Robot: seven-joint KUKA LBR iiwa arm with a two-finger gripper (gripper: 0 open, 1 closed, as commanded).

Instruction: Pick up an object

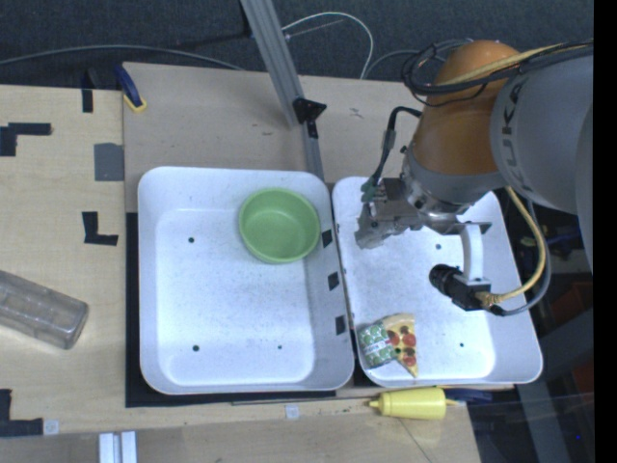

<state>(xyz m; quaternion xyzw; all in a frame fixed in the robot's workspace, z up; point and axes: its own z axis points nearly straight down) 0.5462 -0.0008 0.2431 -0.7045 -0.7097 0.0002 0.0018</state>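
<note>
A green bowl (pixel 280 225) sits upright at the back right of the left bin (pixel 174 287). A small printed packet (pixel 389 342), green and yellow with red spots, lies at the front left corner of the right bin (pixel 511 355). My gripper (pixel 372 231) hangs over the back left part of the right bin, just right of the wall between the bins, well behind the packet and right of the bowl. The wrist and its orange band (pixel 463 114) loom above it.
A yellow bottle (pixel 416 404) lies on the bench in front of the right bin. A clear plastic container (pixel 39 309) lies at the far left. A grey pole (pixel 275 51) slants down to the bins' back edge. Black cable (pixel 463 287) loops over the right bin.
</note>
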